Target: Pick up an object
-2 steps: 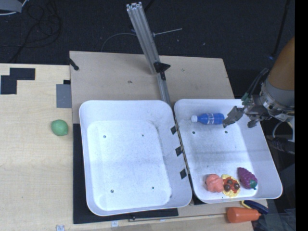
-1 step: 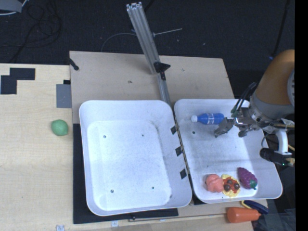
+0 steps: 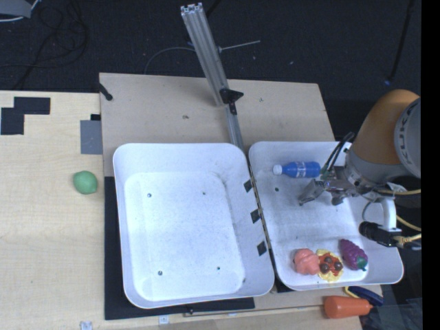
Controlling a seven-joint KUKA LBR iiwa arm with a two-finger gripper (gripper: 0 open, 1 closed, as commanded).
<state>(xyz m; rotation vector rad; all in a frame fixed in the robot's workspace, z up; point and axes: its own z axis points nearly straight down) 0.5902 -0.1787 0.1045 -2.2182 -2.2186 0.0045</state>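
My gripper (image 3: 311, 192) hangs over the right bin (image 3: 302, 267), just below the blue bottle (image 3: 300, 169) lying on its side near the far wall; fingers spread apart, nothing between them. I judge the bottle light, stiff and slick (likely to roll), so I'd pinch across its mid-body.

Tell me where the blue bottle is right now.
In the camera view, the blue bottle lies on its side near the far edge of the right bin, just left of the gripper and well apart from the toys at the near edge.
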